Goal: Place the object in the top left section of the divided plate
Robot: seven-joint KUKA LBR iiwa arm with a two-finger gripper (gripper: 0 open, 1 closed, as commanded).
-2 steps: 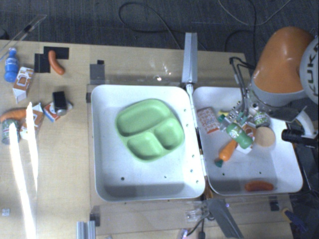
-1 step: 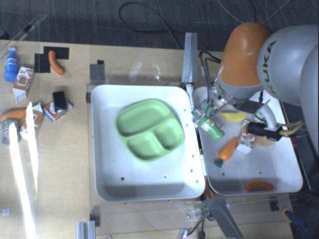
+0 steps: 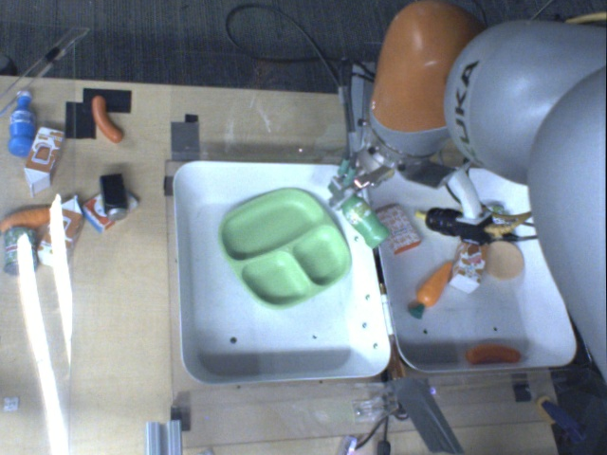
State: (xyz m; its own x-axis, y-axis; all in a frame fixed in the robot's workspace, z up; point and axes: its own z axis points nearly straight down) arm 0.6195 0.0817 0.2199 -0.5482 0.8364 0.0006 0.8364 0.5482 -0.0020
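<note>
Over the left bin's right rim, the gripper (image 3: 353,190) clamps a green bottle (image 3: 363,221); best carried leftward, released low above the divided plate (image 3: 285,245)'s top-left section.

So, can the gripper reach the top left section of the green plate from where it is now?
Probably yes. The gripper hangs at the plate's right edge with a green bottle at its tip. The large top left section lies open, nothing in between.
</note>
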